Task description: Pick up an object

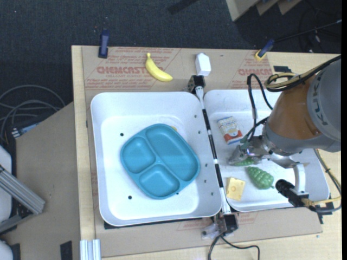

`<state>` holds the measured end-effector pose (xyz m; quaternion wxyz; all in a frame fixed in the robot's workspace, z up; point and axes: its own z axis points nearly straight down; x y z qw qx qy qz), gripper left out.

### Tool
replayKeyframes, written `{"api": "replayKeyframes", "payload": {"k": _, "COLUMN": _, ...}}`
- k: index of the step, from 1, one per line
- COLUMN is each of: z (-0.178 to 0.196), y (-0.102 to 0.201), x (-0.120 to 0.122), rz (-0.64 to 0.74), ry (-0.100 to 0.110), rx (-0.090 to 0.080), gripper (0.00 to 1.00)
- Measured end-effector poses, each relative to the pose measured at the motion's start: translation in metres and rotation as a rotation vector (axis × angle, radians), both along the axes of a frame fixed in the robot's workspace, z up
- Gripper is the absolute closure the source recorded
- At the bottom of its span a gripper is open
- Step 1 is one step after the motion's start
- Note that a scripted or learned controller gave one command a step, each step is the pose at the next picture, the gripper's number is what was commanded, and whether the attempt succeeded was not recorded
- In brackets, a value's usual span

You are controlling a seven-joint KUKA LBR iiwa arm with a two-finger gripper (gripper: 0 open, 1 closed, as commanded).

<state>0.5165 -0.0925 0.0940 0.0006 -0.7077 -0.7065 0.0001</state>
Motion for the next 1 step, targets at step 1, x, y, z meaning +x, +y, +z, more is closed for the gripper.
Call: {"api": "replayKeyframes", "payload": {"k": 1, "z": 0.0913, "y": 0.0867, "x": 0.0409, "rz": 0.004, "ry": -0.003, "rx": 0.001, "gripper": 1.0}}
